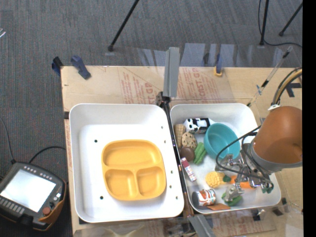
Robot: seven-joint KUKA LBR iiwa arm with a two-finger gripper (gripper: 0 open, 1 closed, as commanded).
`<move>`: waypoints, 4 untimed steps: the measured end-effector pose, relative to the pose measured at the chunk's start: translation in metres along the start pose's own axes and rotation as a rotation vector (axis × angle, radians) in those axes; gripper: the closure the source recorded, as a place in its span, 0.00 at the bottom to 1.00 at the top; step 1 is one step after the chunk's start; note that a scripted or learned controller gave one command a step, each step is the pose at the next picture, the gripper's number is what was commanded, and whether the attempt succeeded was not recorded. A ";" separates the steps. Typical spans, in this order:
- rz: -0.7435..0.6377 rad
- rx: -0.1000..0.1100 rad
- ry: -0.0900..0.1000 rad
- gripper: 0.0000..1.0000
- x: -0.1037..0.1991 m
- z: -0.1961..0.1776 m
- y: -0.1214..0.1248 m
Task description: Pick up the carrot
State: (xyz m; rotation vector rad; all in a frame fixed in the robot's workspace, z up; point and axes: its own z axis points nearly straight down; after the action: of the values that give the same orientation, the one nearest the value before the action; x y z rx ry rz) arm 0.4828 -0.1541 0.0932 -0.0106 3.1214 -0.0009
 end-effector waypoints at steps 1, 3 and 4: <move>-0.006 -0.002 0.007 1.00 0.001 -0.007 0.002; -0.153 -0.006 0.030 1.00 0.002 -0.090 0.120; -0.064 -0.002 0.021 1.00 -0.030 -0.093 0.082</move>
State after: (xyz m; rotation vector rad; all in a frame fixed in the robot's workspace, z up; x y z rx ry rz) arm 0.5100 -0.0719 0.1867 -0.1120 3.1404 0.0015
